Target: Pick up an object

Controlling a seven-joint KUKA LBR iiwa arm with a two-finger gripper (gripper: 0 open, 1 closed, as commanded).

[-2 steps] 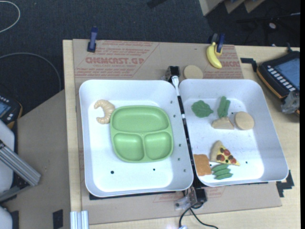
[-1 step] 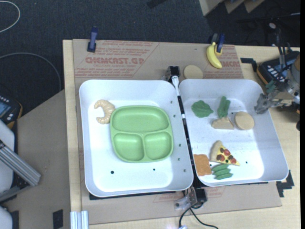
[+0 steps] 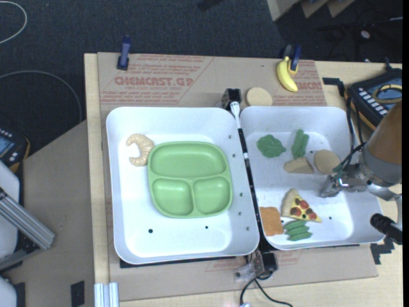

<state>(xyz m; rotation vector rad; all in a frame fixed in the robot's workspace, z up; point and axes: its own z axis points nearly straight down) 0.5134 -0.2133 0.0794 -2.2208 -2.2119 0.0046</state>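
Camera view looks down on two white bins; the gripper (image 3: 332, 187) hangs low in the right bin (image 3: 339, 115), near its right wall, and whether it is spread or closed cannot be told from this angle; nothing visibly sits in it. The nearest toy is the pizza slice (image 3: 299, 207), lying just to the gripper's left and slightly toward the front edge, its long axis running diagonally from the crust at upper left to the tip at lower right. Just behind the gripper lie a tan round piece (image 3: 326, 160) and a tan wedge (image 3: 298, 165). A green leaf (image 3: 271, 146), a green pod (image 3: 300, 142), green beans (image 3: 296, 229) and an orange piece (image 3: 271, 220) lie further off. The left bin (image 3: 128, 117) holds a green divided tray (image 3: 189, 178) and a croissant (image 3: 139, 148). A short move left would likely reach the pizza.
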